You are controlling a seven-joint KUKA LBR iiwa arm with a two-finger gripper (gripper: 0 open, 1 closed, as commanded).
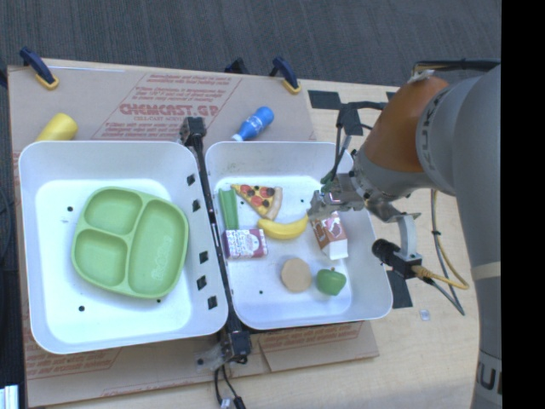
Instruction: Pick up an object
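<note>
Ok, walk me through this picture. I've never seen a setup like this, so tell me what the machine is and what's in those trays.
One camera looks down at a slant on a bench. The grey and orange shape on the right is a robot arm; its gripper is low over the right bin, just above a small carton. I cannot tell whether it grips anything. That bin also holds a pizza slice, a banana, a green stick, a packet, a tan disc and a green pepper. The left bin holds a green divided plate.
</note>
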